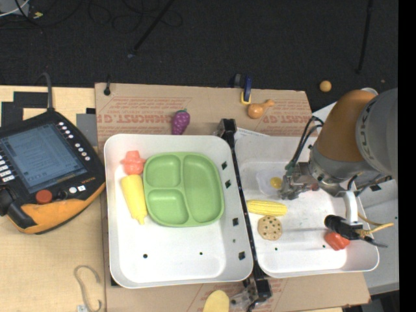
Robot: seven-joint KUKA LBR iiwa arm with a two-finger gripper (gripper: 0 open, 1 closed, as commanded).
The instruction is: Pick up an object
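Corn cob (266, 207) beside cookie (270, 227)

A robotics lab test station.
A teach pendant (45, 164) lies on the bench (39, 265), loose cables (84, 5) trail across dark carpet (195, 38), and two white bins (169, 265) sit on flattened cardboard (208, 106), stocked with plastic toy food.

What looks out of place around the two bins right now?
Several toys lie outside the bins: a purple grape bunch and an orange pear on the cardboard behind them, a yellow item at the front edge, and a small orange ball on the dark floor.
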